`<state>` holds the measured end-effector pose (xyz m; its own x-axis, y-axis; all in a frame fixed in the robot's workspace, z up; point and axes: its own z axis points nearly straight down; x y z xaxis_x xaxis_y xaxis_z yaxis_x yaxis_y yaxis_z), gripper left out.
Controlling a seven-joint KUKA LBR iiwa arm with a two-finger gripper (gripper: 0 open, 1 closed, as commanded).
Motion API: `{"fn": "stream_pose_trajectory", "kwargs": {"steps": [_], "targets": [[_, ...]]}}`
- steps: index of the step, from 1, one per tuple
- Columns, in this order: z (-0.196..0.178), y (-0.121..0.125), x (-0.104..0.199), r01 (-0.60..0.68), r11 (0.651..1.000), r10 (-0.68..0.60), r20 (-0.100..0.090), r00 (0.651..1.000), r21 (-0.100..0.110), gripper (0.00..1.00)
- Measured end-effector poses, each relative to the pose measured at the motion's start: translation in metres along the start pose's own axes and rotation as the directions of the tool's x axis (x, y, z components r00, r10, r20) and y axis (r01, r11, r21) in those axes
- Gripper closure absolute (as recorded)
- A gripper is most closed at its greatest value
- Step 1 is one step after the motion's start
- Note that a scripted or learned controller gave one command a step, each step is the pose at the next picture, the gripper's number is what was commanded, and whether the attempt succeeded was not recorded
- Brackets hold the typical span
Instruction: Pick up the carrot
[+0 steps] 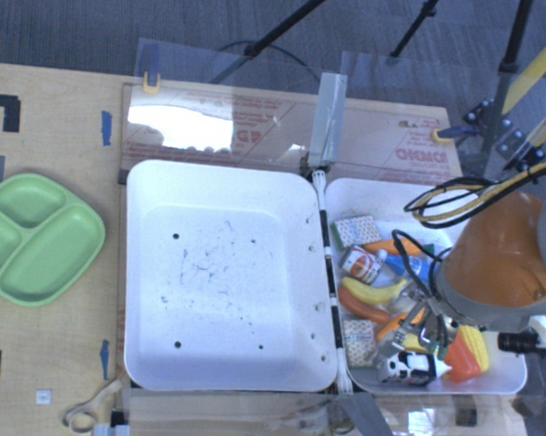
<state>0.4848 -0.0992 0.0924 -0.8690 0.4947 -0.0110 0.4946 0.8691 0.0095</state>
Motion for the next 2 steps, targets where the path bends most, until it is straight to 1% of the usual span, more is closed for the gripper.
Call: {"fn": "stream_pose_trajectory", "kwargs": {"steps": [1, 2], "targets": [[-0.0107, 0.0007, -0.0013, -0.001, 1.0, 0.001, 0.005, 1.0, -0.002, 1.0], [-0.0109, 0.0006, -0.0014, -0.001, 1.0, 0.001, 0.005, 1.0, -0.002, 0.0]]}}
